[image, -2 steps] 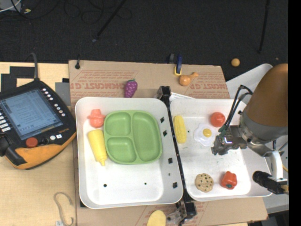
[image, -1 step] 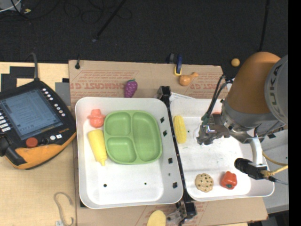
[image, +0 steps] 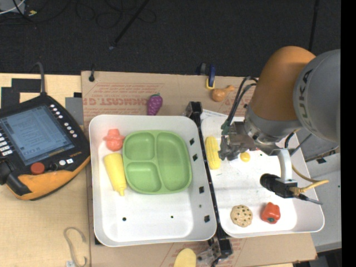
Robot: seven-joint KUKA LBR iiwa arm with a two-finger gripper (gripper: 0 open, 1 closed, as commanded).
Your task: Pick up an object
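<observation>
In the right bin (image: 311, 221), nearest lie a cookie (image: 241, 215) and red pepper (image: 270, 212), likely light rigid plastic, while farther back the gripper (image: 228, 149), fingers' state unclear, hovers beside the corn cob (image: 212, 152), probably stiff, slick, best pinched across its middle.

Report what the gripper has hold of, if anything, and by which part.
Cannot be told. The gripper hangs low in the right bin beside the corn cob, but nothing shows between its fingers.
</observation>
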